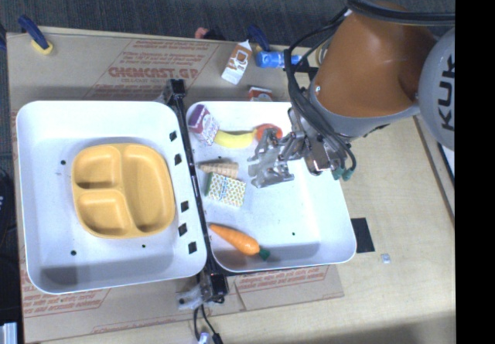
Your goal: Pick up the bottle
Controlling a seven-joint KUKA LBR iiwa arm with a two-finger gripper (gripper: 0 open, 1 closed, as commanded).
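Camera view looks down on 2 bins. At 9 o'clock, the left bin (31, 180) holds 1 yellow plate (124, 188) with 3 sections, nothing on it.

The right bin (309, 219) holds 6 small things. The bottle (203, 122), as far as I can judge, is the short purple and white piece at the bin's 10 o'clock corner, close to the wall shared with the left bin. A banana (234, 137) lies just beside it at its 3 o'clock, then a red fruit (268, 131). Below are a cone (219, 168), a patterned pad (226, 189) and, at 6 o'clock, a carrot (234, 239).

The claw (271, 168) hangs near the bin's middle, at 4 o'clock from the bottle and apart from it. How far open it is I cannot tell, and nothing can be seen held in it.

The bottle looks like a light, stiff plastic toy, probably smooth and likely to slip or roll if pinched off-centre. Taking it across the middle of its body seems best. The wall and the banana leave little room on either side.
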